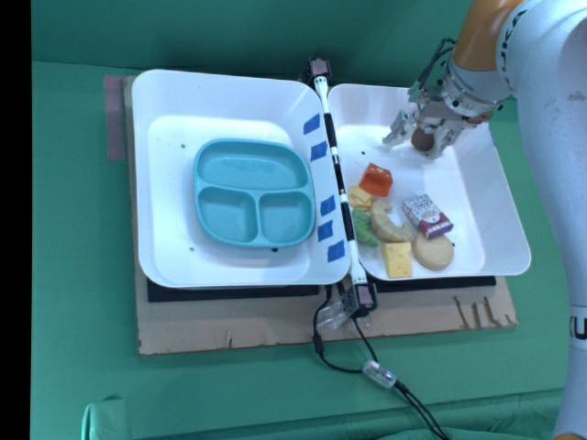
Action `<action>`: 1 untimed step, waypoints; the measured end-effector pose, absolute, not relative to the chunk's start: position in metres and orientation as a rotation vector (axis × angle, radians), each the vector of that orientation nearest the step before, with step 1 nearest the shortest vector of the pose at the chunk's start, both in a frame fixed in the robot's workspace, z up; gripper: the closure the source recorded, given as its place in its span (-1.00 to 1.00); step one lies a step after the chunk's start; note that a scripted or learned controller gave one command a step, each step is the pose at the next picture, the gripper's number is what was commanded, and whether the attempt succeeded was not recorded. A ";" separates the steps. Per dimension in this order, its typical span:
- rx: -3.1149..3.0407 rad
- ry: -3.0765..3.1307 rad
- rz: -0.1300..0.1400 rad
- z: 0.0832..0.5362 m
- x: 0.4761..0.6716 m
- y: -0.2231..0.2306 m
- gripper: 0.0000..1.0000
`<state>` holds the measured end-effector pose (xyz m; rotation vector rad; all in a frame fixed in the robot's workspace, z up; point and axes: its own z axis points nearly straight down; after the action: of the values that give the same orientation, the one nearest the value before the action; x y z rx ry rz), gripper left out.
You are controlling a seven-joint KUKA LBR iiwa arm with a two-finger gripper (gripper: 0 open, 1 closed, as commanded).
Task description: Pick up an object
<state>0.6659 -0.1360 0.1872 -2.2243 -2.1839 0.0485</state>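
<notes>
Your grey arm reaches in from the right, its orange band bent above the wrist; the wrist angles down and to the left; the gripper point(424, 139) hangs with its fingers spread, and a small brown object point(422, 139) sits between them.

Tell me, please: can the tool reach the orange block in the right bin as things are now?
Probably yes. The orange block lies open from above, a little apart from the other food pieces, and the tool hangs over the same right bin. A small brown thing already sits between its fingers, though.
</notes>
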 end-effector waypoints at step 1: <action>-2.245 -2.192 0.044 0.206 0.669 -0.140 1.00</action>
<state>0.6691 -0.1401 0.2063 -2.2446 -2.1919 0.0437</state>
